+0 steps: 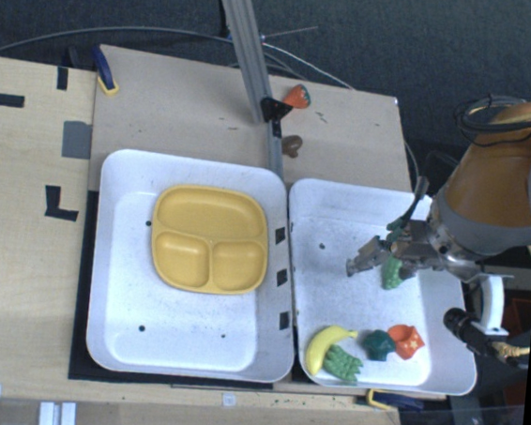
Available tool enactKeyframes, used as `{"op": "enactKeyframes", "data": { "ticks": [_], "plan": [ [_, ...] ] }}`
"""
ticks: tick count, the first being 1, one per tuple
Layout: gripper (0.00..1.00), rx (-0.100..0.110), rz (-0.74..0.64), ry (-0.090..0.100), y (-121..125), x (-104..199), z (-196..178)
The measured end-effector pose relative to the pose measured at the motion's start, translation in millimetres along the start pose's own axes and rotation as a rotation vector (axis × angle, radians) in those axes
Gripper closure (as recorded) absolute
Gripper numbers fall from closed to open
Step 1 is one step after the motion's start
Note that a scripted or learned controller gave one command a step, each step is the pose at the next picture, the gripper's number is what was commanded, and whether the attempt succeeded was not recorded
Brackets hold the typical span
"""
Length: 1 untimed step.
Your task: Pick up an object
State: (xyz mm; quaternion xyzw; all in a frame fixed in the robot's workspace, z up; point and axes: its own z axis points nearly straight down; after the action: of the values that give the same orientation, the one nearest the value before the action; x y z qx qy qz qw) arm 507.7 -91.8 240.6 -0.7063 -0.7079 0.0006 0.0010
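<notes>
Camera view: the arm's bulk (495,184) covers part of the right bin (341,215), and whether the gripper (379,258) is parted or closed cannot be made out. A green object (392,273) sits just beside the gripper, half hidden by it. Well apart, along the bin's near edge, lie a banana (321,343), a green toy (344,364), a teal piece (379,343) and an orange-red piece (407,341). The yellow divided tray (211,239) rests in the left bin (114,266).
</notes>
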Motion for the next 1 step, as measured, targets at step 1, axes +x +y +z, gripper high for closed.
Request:
{"op": "enactKeyframes", "data": {
  "ticks": [1],
  "plan": [
    [0.0,0.0,0.0,0.0,0.0,-0.2,0.0]
  ]
}}
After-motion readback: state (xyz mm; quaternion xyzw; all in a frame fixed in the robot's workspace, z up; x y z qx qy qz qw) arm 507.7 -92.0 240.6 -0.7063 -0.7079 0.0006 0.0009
